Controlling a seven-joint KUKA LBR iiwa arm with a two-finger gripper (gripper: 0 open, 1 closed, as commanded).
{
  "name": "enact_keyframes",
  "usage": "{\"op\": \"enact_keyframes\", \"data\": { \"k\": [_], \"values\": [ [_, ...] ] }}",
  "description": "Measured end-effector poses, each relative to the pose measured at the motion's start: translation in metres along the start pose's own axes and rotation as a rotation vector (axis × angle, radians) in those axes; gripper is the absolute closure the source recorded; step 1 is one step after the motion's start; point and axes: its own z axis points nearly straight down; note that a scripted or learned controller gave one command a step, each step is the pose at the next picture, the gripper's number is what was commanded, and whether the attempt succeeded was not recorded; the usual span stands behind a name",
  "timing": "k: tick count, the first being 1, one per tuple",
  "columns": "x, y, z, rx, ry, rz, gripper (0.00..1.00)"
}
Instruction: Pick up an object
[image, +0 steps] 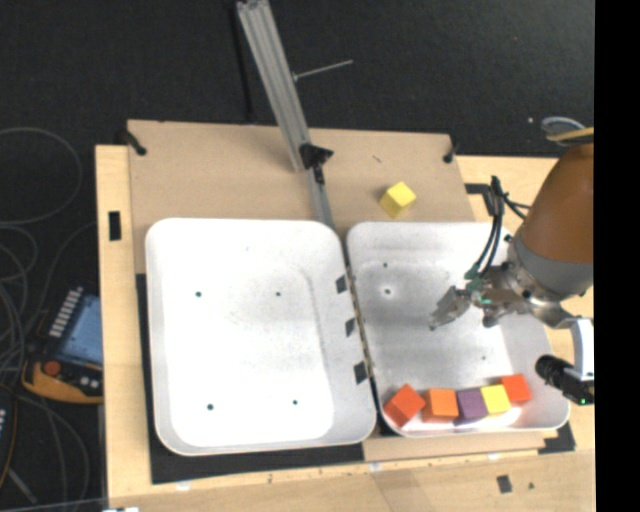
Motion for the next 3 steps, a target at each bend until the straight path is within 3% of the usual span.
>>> {"op": "enact_keyframes", "data": {
  "k": [1, 2, 3],
  "values": [
    [0.118, 0.020, 0.027, 0.002, 0.002, -0.008, 0.00],
    [0.113, 0.020, 0.026, 0.000, 0.000, 0.005, 0.00],
    [0.144, -0.018, 0.026, 0.003, 0.000, -0.002, 0.00]
  ]
}}
